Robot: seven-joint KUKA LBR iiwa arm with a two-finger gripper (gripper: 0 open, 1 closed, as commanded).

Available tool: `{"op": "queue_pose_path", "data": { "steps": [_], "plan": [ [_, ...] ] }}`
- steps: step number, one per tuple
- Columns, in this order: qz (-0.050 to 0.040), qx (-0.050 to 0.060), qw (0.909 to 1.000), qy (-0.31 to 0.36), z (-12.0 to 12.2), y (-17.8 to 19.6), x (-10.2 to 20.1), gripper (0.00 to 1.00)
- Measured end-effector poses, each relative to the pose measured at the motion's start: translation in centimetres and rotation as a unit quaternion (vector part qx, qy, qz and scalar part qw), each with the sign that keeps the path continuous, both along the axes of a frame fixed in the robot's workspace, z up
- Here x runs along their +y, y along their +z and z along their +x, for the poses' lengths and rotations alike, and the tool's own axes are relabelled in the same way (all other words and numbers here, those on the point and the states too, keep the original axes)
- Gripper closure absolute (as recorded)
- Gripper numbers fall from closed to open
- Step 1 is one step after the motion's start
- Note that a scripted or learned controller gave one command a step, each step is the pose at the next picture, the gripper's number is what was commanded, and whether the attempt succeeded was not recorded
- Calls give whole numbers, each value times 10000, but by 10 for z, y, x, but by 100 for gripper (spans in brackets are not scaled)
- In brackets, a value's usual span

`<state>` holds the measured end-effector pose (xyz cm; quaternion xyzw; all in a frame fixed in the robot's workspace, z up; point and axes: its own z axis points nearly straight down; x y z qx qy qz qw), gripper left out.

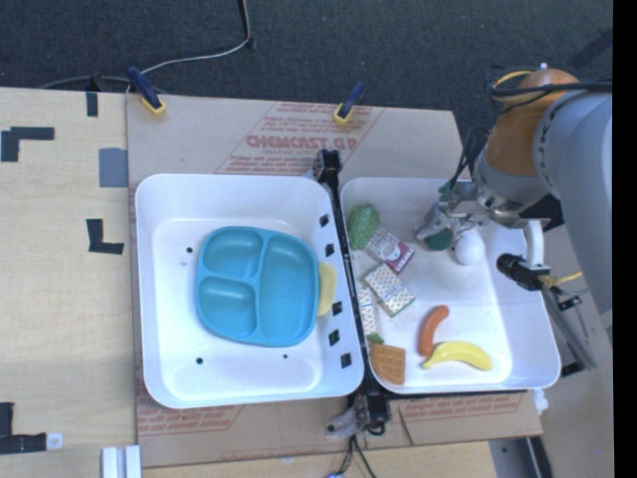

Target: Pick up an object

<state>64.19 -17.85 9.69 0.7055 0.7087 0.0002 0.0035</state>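
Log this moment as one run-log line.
gripper: low in right bin, near white ball | grasp: unconfirmed | left bin: blue tray

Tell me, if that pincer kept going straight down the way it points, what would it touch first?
Probably the white bin floor, or the small white ball right beside the pincer. Depth is hard to judge from this slanted view.

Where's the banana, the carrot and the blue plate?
banana [459,356], camera view, middle of its yellow body.
carrot [431,330], camera view, middle of its orange length.
blue plate [257,286], camera view, the ridge between its compartments.
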Motion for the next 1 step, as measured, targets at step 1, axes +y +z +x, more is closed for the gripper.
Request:
{"op": "queue_pose_path", "data": {
  "steps": [1],
  "plan": [
    [31,29,10000,-9,27,6,58,100]
  ]
}}
